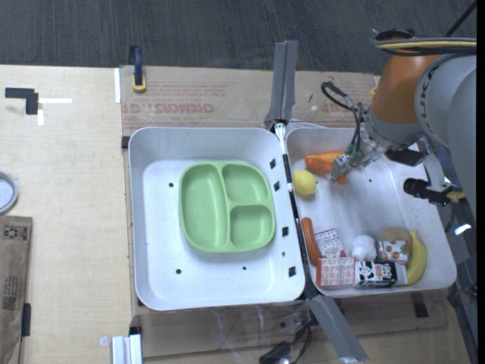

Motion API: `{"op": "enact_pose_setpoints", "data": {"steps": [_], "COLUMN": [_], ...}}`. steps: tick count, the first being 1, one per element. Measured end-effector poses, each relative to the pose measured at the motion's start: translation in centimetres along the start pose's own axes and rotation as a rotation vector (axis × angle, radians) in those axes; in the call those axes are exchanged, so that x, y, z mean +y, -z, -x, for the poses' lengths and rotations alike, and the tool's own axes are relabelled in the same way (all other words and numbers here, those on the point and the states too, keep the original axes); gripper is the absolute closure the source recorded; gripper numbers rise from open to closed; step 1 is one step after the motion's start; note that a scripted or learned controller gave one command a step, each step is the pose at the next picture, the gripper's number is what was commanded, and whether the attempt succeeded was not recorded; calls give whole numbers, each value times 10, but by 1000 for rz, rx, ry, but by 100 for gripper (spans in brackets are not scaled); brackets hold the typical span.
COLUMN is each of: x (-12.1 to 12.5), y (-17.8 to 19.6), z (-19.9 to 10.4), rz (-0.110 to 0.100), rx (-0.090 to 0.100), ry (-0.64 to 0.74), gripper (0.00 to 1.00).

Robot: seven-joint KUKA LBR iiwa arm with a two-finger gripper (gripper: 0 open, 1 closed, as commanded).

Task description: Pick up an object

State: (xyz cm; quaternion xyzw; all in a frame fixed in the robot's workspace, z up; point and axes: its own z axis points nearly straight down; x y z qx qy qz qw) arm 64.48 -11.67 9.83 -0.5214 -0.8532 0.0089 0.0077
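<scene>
Reaching in from the right of the camera view, the grey arm with its orange band hangs its gripper low over the far end of the right bin, tips touching or just above the near end of a carrot. Whether the tool is apart, together or clamped on anything I cannot tell; cable and wrist hardware blur that spot.

The carrot looks the likeliest target. It lies on its side near the bin's back wall, just beside a lemon to its left. It is a plain orange taper, smooth and probably hard plastic: light, stiff, a little slippery, apt to roll. My judgement is that a grip across its thick middle, square to its length, would hold better than a pinch at the end now under the tool.

Along the bin's near side sit a sausage, small printed cartons, a milk carton and a banana, all well apart from the gripper. In the left bin rests a green divided plate.
</scene>
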Motion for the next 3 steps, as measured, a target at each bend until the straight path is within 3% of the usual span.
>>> {"op": "enact_pose_setpoints", "data": {"steps": [1, 2, 3], "x": [25, 13, 21], "y": [95, 94, 94], "z": [-20, -43, -39], "rz": [25, 23, 23], "rx": [-7, -9, -12], "ry": [26, 333, 355], "gripper": [100, 100, 100]}}
